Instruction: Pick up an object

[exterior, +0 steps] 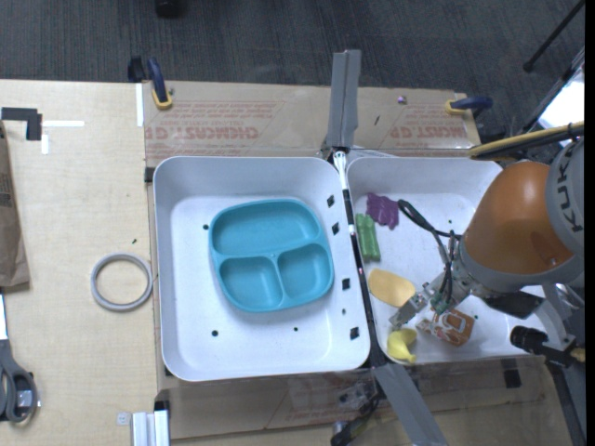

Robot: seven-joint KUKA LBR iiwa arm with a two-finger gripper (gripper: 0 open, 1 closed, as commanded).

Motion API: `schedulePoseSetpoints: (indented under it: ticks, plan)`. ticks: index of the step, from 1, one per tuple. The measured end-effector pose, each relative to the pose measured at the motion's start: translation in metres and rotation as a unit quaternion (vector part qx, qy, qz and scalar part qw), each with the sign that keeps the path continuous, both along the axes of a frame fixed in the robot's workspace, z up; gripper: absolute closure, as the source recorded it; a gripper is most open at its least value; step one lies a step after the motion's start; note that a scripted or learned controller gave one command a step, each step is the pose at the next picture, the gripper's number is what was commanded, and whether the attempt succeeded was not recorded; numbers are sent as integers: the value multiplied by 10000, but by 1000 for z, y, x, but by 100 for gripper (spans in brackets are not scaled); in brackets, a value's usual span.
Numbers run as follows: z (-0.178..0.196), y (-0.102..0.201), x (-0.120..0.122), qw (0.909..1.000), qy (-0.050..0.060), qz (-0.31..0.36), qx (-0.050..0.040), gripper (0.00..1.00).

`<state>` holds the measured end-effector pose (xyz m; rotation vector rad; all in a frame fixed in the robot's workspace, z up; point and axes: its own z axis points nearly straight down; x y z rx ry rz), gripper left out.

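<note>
In the right bin (437,177), my gripper (420,310) is down low near the front left corner. It sits among three objects: a flat yellow piece (390,286) just to its upper left, a small yellow item (402,345) below it, and a brown and white packet (453,326) touching its right side. Further back along the bin's left wall lie a purple object (381,209) and a green object (369,237). The orange band of the arm (516,221) hides part of the bin's right half.
The left bin (177,277) holds a blue three-compartment tray (271,254). On the bench to the left lie a grey ring (122,281) and scissors (17,388). A grey divider post (343,100) stands between the bins at the back.
</note>
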<state>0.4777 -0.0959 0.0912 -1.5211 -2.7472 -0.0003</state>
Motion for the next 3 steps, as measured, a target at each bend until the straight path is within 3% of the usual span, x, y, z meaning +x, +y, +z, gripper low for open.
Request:
schedulePoseSetpoints:
  ticks: [1,2,3]
  plan:
    - [0,-4,20,9994,-3,-349,-3,0]
    - [0,-10,98,9893,-8,-1459,-12,0]
    - [1,-42,96,9712,-8,-2384,-13,0]
